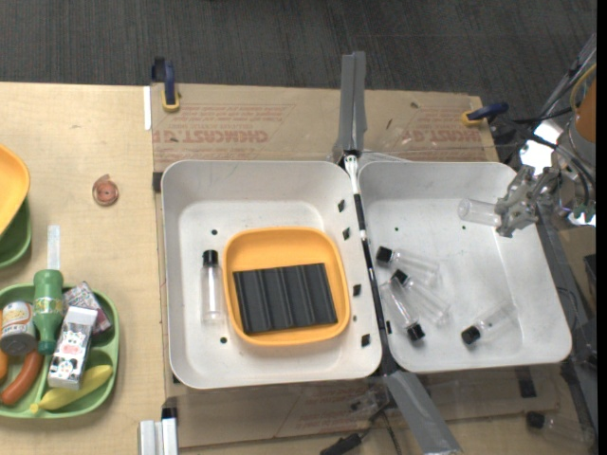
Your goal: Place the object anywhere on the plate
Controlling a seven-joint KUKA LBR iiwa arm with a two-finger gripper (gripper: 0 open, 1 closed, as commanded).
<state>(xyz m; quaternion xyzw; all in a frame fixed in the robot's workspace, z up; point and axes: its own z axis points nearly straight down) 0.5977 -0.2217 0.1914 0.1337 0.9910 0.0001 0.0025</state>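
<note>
Bench [76, 131]: lying under both bins and stretching far off to the claw's left in the view.
Left bin [180, 254]: sitting well left of the claw, across the divider.
Right bin [531, 330]: lying directly under the claw, its right wall just below the fingers.
Plate [285, 245]: orange, resting in the left bin, well apart from the claw, carrying a black ribbed pad [285, 297].
Arm [580, 150]: reaching in from the right edge, hovering over the right bin's upper right corner.
Claw [512, 214]: pointing left; a clear vial [479, 211] is showing at its tips, but how wide the fingers are standing cannot be told.
Loose vials [417, 297]: four, black-capped, lying in the right bin below and left of the claw.
Lone vial [211, 287]: lying in the left bin just beside the plate's left edge, far from the claw.
</note>
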